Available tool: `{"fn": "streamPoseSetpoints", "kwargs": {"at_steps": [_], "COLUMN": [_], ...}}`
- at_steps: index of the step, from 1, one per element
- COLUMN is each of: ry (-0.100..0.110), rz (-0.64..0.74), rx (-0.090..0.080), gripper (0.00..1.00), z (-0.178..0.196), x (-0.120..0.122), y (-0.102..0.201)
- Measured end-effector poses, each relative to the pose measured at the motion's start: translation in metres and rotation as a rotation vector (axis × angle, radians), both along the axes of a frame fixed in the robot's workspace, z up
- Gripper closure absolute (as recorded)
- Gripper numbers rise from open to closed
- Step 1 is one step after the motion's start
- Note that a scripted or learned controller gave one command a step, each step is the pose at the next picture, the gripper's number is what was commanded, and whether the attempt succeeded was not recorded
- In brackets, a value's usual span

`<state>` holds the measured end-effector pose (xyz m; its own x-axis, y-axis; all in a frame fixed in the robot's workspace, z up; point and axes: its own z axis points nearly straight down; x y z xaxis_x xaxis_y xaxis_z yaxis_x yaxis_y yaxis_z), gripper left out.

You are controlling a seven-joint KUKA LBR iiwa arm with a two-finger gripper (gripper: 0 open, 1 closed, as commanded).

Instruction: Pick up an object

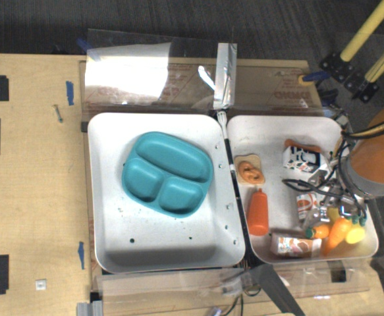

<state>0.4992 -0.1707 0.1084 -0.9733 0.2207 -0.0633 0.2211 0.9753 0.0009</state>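
Wooden bench top (33, 196) runs across the left of the frame, and the two white bins sit side by side at centre and right. From my seat I read the left bin (106, 242) as holding just a teal divided tray (167, 172), lying flat and untouched. The right bin (244, 131) carries the clutter: an orange bottle (258, 212) near its left wall, a tan piece (249, 170) just above that, a white-and-blue packet (300, 158) toward the upper right, a small can (297, 245) lying on its side along the lower edge, and a carrot-like toy (337, 232) at lower right.

My gripper (325, 199) sits low over the right side of that bin, in among wiring and small items; I cannot tell how it is set. Nothing looks lifted clear of the bin, so I judge the pick as not yet made: grasp and lift remain.
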Motion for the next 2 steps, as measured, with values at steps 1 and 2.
{"fn": "streamPoseSetpoints", "kwargs": {"at_steps": [1,2], "ry": [0.047,0.053], "rz": [0.222,0.591], "rx": [0.002,-0.012], "gripper": [1.0,1.0], "z": [-0.017,0.099], "x": [0.017,0.04], "y": [0.039,-0.023]}}
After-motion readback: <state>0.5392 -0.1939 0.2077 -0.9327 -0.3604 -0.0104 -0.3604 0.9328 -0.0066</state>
